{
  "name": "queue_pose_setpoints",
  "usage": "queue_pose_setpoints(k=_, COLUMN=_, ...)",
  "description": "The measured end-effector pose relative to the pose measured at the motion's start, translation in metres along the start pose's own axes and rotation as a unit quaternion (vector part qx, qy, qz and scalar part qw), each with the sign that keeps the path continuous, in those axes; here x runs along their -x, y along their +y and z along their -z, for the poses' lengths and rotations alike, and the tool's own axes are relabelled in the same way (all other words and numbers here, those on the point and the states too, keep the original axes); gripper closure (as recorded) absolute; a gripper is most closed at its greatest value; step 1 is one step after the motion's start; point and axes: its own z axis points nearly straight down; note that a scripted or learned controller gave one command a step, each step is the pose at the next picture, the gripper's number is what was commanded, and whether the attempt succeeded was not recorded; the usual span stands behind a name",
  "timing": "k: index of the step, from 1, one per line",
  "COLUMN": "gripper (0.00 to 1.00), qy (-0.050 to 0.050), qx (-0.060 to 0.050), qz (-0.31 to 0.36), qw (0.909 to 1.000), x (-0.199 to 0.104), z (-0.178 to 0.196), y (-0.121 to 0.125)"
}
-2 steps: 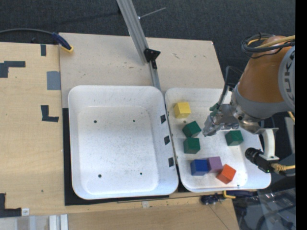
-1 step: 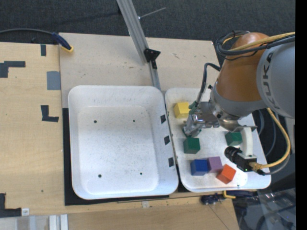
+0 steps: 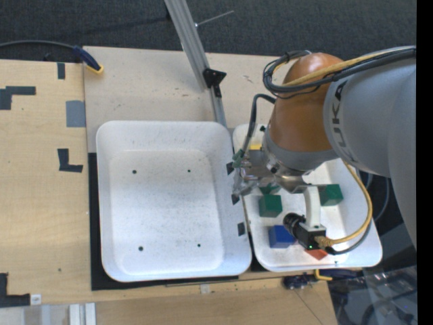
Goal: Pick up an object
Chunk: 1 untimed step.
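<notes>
My gripper (image 3: 252, 179) hangs low over the left part of the right bin (image 3: 358, 249), under the orange wrist band. A green block (image 3: 270, 204) lies just below and to the right of it. A blue block (image 3: 279, 236) sits nearer the bin's front. A second green block (image 3: 331, 194) lies further right. A small red piece (image 3: 319, 253) shows at the front, partly behind a cable fitting. A bit of yellow (image 3: 255, 145) peeks out at the bin's back left. The arm hides much of the bin.
The left bin (image 3: 108, 141) sits beside the right one, their rims almost touching. A slanted metal bar (image 3: 193, 42) runs down to the back edge between the bins. Cables loop around the wrist.
</notes>
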Motion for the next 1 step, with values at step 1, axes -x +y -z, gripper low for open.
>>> queue_pose_setpoints(k=1, gripper=1.0, qy=0.0, qx=0.001, qz=0.0, qw=1.0, x=-0.0536, z=-0.0038, y=0.0224)
